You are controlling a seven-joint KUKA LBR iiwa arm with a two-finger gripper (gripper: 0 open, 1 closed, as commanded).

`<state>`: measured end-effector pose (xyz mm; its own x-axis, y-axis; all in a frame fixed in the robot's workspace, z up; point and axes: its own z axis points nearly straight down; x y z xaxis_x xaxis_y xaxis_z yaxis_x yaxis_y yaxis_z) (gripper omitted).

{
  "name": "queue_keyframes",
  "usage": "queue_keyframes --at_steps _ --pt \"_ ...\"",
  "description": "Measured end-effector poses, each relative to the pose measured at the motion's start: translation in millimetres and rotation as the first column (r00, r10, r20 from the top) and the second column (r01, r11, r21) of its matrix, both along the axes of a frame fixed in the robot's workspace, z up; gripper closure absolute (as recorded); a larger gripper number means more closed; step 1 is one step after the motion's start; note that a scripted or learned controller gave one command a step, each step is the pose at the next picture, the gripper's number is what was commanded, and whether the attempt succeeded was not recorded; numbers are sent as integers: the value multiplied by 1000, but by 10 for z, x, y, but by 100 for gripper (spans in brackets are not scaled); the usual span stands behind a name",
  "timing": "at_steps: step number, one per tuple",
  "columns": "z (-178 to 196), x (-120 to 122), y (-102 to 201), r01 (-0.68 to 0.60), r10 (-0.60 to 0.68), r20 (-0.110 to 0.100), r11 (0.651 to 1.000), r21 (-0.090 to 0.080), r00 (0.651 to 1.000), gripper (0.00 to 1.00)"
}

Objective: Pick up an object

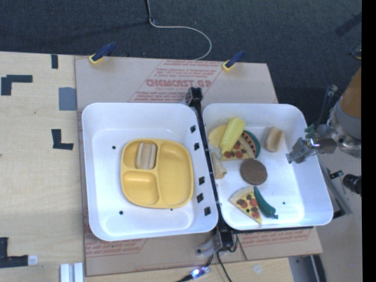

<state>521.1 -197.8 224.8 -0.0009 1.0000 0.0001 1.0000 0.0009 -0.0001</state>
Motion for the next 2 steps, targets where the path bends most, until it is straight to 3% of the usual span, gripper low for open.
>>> queue_keyframes --at_steps 2 --pt "-169 319 985 -5 5 -2 1000 1 1000 100"
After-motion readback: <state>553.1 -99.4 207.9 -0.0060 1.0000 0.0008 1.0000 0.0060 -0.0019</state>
